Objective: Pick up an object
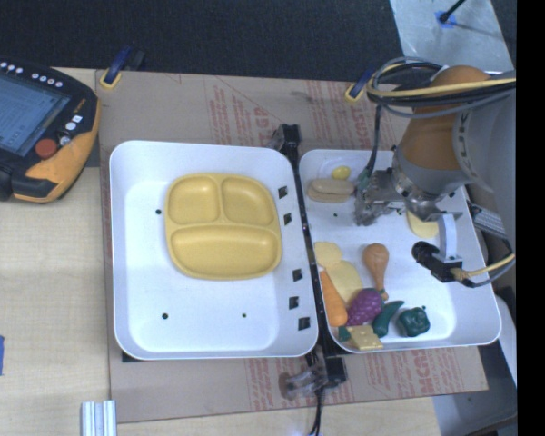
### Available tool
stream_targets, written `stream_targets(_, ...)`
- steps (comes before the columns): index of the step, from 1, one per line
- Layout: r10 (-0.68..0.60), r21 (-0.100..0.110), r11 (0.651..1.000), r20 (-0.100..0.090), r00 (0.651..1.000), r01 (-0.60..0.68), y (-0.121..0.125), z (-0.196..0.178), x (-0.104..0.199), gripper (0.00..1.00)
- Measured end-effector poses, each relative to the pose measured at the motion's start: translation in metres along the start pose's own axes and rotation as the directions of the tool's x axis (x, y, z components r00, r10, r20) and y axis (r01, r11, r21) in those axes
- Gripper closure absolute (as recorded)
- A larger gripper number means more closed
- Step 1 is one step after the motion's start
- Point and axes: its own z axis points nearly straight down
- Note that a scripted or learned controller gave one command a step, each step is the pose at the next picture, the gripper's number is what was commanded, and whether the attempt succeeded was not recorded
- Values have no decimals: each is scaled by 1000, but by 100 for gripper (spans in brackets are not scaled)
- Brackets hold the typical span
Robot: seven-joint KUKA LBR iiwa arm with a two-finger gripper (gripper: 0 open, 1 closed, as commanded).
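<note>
Cardboard-covered bench carries two white bins; the right bin (472,321) holds toy food, including a drumstick (376,263) near its middle. Just above it the gripper (374,205) hangs beside a fried egg (336,174), carrying nothing. A yellow divided plate (223,225) lies in the left bin (136,271).

You've got a yellow divided plate (223,224) sitting in the left bin (136,325), approx centre. Teach pendant (32,130) lies at the worktop's (45,280) far left edge, w/ orange trim. Blue clamp (120,65) grips the cardboard sheet (209,94) under the bins, top-left corner.
</note>
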Motion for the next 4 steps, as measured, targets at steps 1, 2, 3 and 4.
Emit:
stream_targets(1, -1, 1, 1000, 0, 1000, 1, 0, 1, 0, 0)
stream_targets(2, 1, 6, 1000, -2, 1000, -1, -54, 13, -26, 0)
stream_targets(3, -1, 0, 1000, -1, 1000, 1, -51, 1, -26, 100)
stream_targets(4, -9, -14, 1000, -2, 1000, 9, -14, -95, 25, 100)
